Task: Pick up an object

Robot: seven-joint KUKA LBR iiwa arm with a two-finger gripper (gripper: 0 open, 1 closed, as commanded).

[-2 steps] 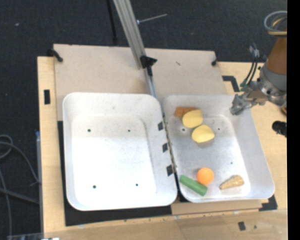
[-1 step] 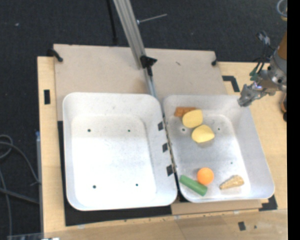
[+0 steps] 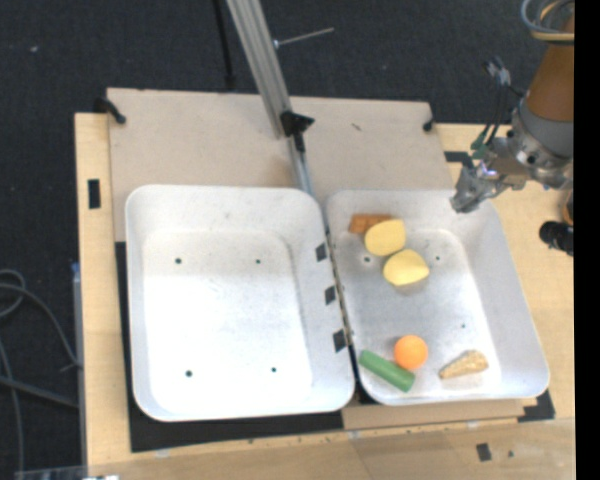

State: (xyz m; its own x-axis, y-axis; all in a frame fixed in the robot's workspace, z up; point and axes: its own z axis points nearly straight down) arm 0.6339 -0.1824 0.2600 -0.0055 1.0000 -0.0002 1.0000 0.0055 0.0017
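Single fixed overhead camera, looking down at a slant on the bench (image 3: 90,298). Two white bins sit side by side at mid-frame: left bin (image 3: 230,298), right bin (image 3: 500,298). The arm (image 3: 550,98) enters at upper right. Medium distance; dark floor borders the frame's top and left.

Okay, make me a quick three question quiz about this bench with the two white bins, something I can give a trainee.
1. True or false: the orange ball lies in the left bin.
2. What touches or nearly touches the orange ball on its left side? A) green cylinder B) tan wedge C) brown block
3. Over which corner of the right bin is the gripper?

Key
1. False; it lies in the right bin.
2. A.
3. The far right corner, above the rim, away from the two yellow pieces.
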